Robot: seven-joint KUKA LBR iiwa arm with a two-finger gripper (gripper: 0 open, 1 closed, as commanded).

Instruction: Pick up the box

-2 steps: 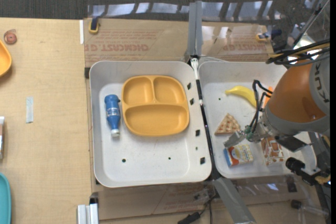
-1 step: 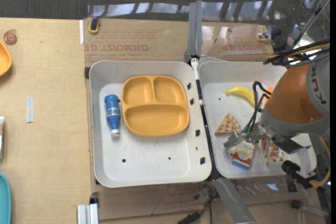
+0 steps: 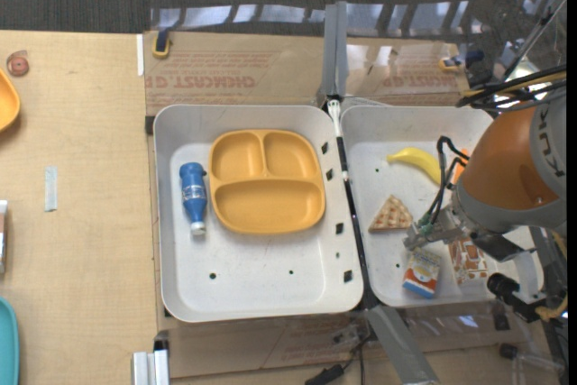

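Box (image 3: 421, 276) in your right bin (image 3: 361, 194), down near the front edge, a small carton with white, orange and blue on it, lying flat on the bin floor. Your tool (image 3: 420, 238) sits right above it, at the carton's upper edge, and you can't tell from this angle whether the tool is spread or pressed together, nor whether it touches the carton. Just beside the box, to its right, lies a second small carton (image 3: 468, 261) with red and white print, partly under your arm (image 3: 509, 171). A waffle-like wedge (image 3: 390, 216) rests just left of the tool, and a banana (image 3: 415, 161) lies farther back in the same bin. Over in your left bin (image 3: 243, 284), a yellow divided plate (image 3: 267, 181) sits toward the back, with a blue bottle (image 3: 193, 197) lying beside its left edge, cap toward the front. Both bins sit side by side on the tabletop (image 3: 72, 194).
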